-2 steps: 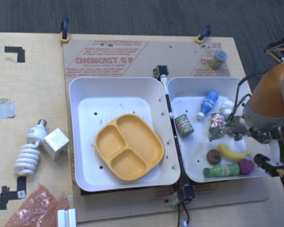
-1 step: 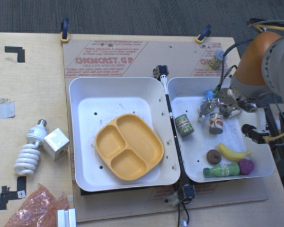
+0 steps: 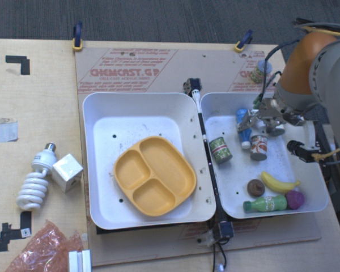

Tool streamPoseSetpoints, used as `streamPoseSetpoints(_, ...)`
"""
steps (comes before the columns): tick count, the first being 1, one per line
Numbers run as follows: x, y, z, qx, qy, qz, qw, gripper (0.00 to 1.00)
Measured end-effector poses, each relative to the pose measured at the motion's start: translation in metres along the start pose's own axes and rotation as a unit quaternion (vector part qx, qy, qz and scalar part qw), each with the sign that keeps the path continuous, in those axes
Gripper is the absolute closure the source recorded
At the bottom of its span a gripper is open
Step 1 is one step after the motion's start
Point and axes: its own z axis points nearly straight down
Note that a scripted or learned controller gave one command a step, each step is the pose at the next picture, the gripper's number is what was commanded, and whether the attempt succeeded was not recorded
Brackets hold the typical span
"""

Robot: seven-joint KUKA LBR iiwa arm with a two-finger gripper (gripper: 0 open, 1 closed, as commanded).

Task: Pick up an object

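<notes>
White bins: the left bin [image 3: 96, 152] holds a yellow divided plate [image 3: 154, 176]; the right bin [image 3: 226, 109] holds all the small things.
Can under the arm: a red and white can [image 3: 259, 147] stands upright, just below the gripper [image 3: 264, 118].
Gripper: low over the right bin's upper part; I cannot tell how its tips are set.
Blue bottle: the blue bottle [image 3: 243, 128] lies left of the gripper, long axis running up and down the view.
Green can: the green can [image 3: 220, 150] is tilted, near the bin's left wall.
Near edge: a banana [image 3: 279, 183], a brown round piece [image 3: 255, 187], a green bottle [image 3: 264, 204] lying lengthways left to right, and a magenta ball [image 3: 295, 199].
Open room: bare floor in the bin's middle.
</notes>
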Motion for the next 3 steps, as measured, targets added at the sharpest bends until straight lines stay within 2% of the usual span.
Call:
streamPoseSetpoints(1,0.01,0.026,0.011,-0.001,0.0,0.0,1.0,0.0)
streamPoseSetpoints(2,0.009,0.023,0.001,0.007,0.001,0.0,1.0,1.0)
streamPoseSetpoints(3,0.066,0.017,-0.173,0.0,0.0,0.0,1.0,1.0)
